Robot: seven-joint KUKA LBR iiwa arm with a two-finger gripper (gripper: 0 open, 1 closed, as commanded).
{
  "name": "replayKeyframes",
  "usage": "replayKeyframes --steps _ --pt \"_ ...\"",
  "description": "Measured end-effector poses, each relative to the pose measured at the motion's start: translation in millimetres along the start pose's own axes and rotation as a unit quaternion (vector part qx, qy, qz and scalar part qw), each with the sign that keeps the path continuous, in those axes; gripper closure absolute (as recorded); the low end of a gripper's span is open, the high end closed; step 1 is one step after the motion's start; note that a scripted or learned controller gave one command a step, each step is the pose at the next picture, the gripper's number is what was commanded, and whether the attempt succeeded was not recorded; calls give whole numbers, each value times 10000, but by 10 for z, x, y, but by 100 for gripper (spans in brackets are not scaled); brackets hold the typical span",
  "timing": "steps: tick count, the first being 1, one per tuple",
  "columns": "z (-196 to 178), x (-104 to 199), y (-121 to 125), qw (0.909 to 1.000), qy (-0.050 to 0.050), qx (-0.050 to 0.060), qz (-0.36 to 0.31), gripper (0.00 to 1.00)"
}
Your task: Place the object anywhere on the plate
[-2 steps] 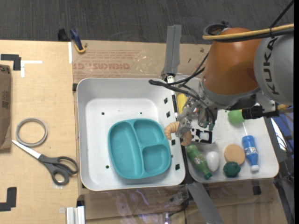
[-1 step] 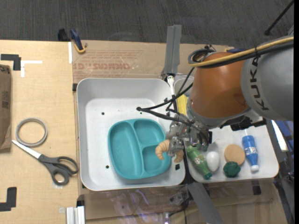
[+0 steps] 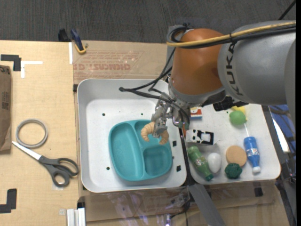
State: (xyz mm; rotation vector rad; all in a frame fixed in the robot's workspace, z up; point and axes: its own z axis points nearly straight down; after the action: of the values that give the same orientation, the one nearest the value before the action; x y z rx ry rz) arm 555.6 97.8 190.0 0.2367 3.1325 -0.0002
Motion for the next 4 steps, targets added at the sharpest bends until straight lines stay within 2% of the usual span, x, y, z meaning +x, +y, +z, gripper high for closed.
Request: replayKeyframes --steps 1,2,3,4 --pt "-346 747 -212 9980 8 2 -640 100" --pt "0 -68 -97 9967 -2 0 -808 100" --pt "-301 609 -439 9986 10 1 -532 100" --pt "673 116 20 9959 4 1 -899 100"
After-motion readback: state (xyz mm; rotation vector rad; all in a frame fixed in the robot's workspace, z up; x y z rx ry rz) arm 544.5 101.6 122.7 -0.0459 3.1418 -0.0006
